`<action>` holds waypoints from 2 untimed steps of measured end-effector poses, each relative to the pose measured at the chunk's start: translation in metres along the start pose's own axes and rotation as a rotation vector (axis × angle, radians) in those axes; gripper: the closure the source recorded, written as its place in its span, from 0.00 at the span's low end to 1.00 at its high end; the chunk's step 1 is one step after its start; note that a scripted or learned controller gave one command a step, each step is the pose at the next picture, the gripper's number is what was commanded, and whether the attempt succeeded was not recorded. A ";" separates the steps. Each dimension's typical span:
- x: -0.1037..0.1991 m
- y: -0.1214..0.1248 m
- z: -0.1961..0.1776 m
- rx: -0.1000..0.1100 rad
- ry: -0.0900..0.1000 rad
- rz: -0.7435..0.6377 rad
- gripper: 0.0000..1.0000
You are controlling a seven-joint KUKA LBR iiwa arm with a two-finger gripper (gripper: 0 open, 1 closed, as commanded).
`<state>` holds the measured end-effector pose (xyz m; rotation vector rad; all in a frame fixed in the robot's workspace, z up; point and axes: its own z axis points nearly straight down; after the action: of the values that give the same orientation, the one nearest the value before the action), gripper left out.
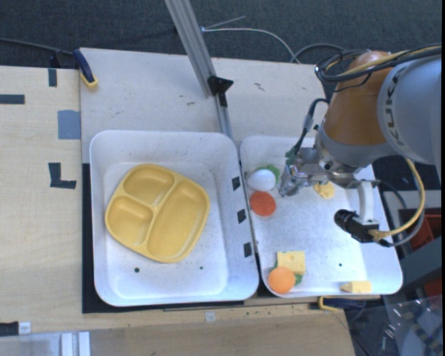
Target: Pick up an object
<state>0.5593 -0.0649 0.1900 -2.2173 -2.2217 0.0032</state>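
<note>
**Arm low over the right bin, fingers beside a white ball**

The grey arm with its orange band reaches in over the right bin, and its fingers hang low near that bin's upper left part. Whether they are parted or closed cannot be told from this slanted view, since the wrist body covers most of them; nothing can be seen held between them.

Just to the left of the fingers, very close or touching, lies a white ball with a sliver of green showing at its upper edge. Below and slightly left of the fingers, just beside the white ball, sits a red-orange ball. To the right of the fingers, partly tucked under the wrist, is a small pale yellow piece. Well below the fingers, near the bin's front wall, a yellow block lies touching an orange ball, with a bit of green between them. Further right along the front wall lies a small flat yellow piece.

Far to the left of the fingers, the left bin holds a yellow divided plate, lying flat. Both bins rest on the worktop, and a slanted metal rail crosses above them.
</note>
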 end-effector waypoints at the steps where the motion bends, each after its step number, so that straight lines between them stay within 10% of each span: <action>1: 0.083 0.062 -0.011 -0.006 0.002 -0.008 1.00; 2: 0.092 -0.022 0.003 0.005 0.000 0.001 1.00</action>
<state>0.5375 0.0273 0.1872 -2.2164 -2.2176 0.0095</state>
